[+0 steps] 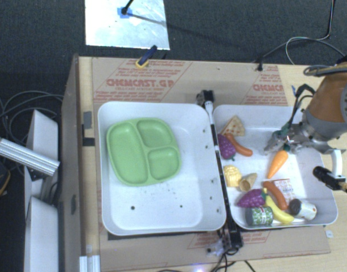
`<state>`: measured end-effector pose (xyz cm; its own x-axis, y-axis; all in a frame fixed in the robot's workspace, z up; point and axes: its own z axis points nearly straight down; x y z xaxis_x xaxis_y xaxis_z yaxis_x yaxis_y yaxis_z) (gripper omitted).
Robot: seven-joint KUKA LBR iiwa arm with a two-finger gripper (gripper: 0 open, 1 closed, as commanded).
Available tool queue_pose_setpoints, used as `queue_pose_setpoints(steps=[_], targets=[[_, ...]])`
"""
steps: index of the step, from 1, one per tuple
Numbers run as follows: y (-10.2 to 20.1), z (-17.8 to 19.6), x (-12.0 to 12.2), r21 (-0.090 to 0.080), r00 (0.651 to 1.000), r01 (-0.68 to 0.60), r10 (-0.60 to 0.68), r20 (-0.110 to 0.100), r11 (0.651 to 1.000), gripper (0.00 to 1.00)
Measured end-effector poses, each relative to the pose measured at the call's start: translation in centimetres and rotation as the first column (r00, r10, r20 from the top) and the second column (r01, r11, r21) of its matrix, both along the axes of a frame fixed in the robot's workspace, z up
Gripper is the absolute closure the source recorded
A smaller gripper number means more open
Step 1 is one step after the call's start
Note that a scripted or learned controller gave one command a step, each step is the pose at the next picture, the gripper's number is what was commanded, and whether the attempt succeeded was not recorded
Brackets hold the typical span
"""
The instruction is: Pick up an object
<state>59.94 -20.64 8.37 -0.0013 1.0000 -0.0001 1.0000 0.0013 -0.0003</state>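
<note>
The toy carrot (277, 163) lies in the right bin (326, 194), in its upper right part, tilted with the green stub end up and the orange tip pointing down-left. The gripper (285, 139) sits directly above the stub end, touching or very nearly touching it; the contact itself cannot be resolved. The finger spacing is not legible from this angle, and nothing is seen lodged between the fingers, so a grasp is not confirmed. The arm (331, 103) enters from the right, its orange band over the bin's upper right corner.

Other contents of the right bin: a cracker wedge (234, 125) near the top left, a purple grape bunch (226, 147) beside a small orange sausage-shaped piece (241, 148), a yellow corn piece (232, 175) and an ice cream cone (248, 181) at mid-left. Lower down lie a second grape bunch (251, 198), a hot dog (275, 194), a banana (279, 213), a green can (258, 216) and a white cup (302, 209), closely packed.

The left bin (162, 211) holds a green divided plate (143, 151).
</note>
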Motion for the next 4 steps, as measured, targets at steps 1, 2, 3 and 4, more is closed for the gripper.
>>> queue_pose_setpoints(steps=[1,2,3,4], targets=[[2.8,0.1,-4.0,0.000,1.000,0.000,0.000,0.001,1.000,0.00],[2.8,1.1,-3.9,-0.001,1.000,-0.001,0.001,0.004,1.000,1.00],[8.7,0.0,-4.0,0.001,1.000,-0.003,0.003,0.001,1.000,1.00],[15.9,10.2,3.9,0.001,1.000,-0.003,0.003,0.005,1.000,1.00]])
